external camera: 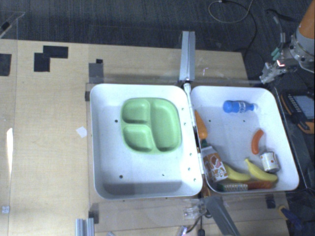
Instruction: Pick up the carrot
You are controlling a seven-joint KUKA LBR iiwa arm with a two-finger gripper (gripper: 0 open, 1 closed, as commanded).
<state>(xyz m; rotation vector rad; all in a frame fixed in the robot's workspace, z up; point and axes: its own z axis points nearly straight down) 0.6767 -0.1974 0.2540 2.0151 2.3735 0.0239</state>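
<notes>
Carrot (201,125) lay against right bin's (281,113) left wall, near snack packet (214,165); hand (273,68) outside bin, finger state indiscernible.

The carrot (200,124) lies tight against the right bin's (283,127) left wall, leaving me room only on its right side. The middle floor is open (bottle (238,106) far back); bananas (248,172), can (268,162) and carton (214,165) crowd the near end.
</notes>
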